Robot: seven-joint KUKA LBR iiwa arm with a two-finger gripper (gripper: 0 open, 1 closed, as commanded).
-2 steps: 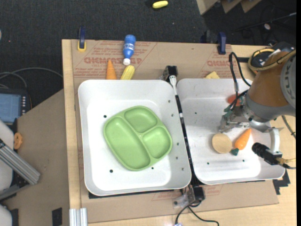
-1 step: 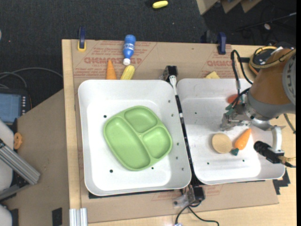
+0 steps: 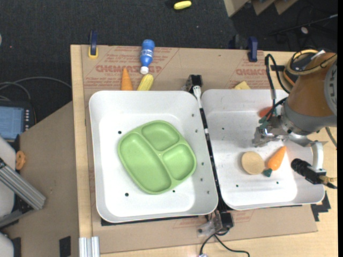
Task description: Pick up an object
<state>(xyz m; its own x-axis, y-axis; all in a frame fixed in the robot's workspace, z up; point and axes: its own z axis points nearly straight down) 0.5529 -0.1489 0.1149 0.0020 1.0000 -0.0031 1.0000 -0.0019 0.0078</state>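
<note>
Carrot (image 3: 277, 158) toy is lying in the right bin (image 3: 230, 186), near its right side, with its green tip pointing toward the near edge. It is touching a tan round thing (image 3: 252, 162) (maybe a pretend cookie) that is sitting just to its left. The gripper (image 3: 263, 134) is hanging over the same bin, a little farther back than the carrot and apart from it. I cannot tell how its grabbing parts are standing. Something small and red (image 3: 265, 112) is peeking out beside the arm (image 3: 310, 98). The left bin (image 3: 107, 186) is holding a green plate (image 3: 156, 156) with three sections. Behind the bins, a blue and white bottle (image 3: 146, 55) is lying on the bench (image 3: 177, 58).
</note>
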